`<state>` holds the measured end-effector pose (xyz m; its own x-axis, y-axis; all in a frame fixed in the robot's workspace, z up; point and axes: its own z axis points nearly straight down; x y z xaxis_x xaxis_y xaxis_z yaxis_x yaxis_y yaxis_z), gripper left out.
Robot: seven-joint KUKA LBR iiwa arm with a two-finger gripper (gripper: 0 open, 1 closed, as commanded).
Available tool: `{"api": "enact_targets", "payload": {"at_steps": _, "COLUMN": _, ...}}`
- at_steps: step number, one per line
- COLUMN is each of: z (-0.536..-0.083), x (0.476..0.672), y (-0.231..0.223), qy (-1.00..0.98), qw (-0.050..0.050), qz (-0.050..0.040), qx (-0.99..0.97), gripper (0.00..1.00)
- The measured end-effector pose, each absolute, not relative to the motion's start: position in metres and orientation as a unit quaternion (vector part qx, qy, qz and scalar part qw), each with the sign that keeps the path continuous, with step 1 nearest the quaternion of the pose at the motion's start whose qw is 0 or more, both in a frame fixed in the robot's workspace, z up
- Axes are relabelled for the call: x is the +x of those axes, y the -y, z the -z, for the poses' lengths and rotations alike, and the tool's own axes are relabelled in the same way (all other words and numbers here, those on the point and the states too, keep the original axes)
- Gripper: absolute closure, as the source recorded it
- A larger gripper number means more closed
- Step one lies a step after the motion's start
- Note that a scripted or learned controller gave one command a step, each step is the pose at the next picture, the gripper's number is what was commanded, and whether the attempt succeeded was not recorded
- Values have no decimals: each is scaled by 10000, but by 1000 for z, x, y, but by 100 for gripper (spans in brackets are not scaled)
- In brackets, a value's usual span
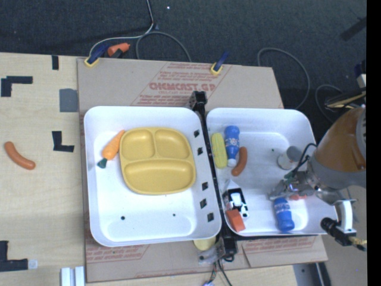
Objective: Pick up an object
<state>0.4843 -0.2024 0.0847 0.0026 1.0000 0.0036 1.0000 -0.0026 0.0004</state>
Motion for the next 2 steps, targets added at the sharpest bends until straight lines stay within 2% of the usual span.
{"api": "enact_targets", "payload": {"at_steps": 1, "z": -96, "x": 485, "y": 201, "qy": 7074, "qw": 10, "qz": 9, "qx": -7069, "gripper": 100}}
{"api": "enact_targets", "payload": {"at_steps": 2, "z": -86, "x": 531, "y": 117, "qy": 7098, "qw": -24, "qz": 13, "qx": -7044, "gripper": 100}}
